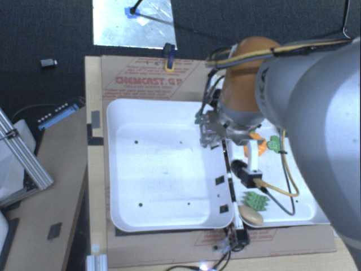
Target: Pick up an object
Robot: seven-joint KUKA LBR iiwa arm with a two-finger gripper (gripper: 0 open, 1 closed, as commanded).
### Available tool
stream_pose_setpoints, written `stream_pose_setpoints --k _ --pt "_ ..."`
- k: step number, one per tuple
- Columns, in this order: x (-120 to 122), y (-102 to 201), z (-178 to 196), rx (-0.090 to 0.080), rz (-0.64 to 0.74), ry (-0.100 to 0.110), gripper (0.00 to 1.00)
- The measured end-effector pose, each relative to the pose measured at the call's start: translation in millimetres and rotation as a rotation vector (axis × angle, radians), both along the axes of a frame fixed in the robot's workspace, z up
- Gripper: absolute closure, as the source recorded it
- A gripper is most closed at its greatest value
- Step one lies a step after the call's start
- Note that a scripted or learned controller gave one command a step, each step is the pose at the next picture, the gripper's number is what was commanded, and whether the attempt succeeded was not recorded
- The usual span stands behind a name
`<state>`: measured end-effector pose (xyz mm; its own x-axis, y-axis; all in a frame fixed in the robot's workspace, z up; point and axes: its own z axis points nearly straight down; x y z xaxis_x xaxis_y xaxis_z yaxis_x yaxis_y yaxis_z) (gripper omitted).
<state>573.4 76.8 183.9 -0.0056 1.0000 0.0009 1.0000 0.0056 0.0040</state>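
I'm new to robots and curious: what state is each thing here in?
Gripper: over the left bin's right wall; open or shut, can't tell.
Orange piece: lying in the right bin, partly behind the arm.
Small green piece: lying beside the orange one.
Green leafy piece: lying loose in the right bin.
Tan oval piece: lying loose by the right bin's near wall.

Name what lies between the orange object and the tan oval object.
A green spiky object lies between the orange object and the tan oval object, close by the tan one, as the camera view shows.
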Motion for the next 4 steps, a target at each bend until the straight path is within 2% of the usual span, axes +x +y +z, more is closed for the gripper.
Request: stream_pose_setpoints --k 1,2,3,4 --pt "34 67 -26 0.003 0.004 0.003 1.0" --pt "36 113 -6 0.003 0.003 0.002 1.0" --pt "-38 21 85 -0.001 -0.012 0.0 1.0" --pt "-36 26 90 0.0 0.001 0.001 1.0"
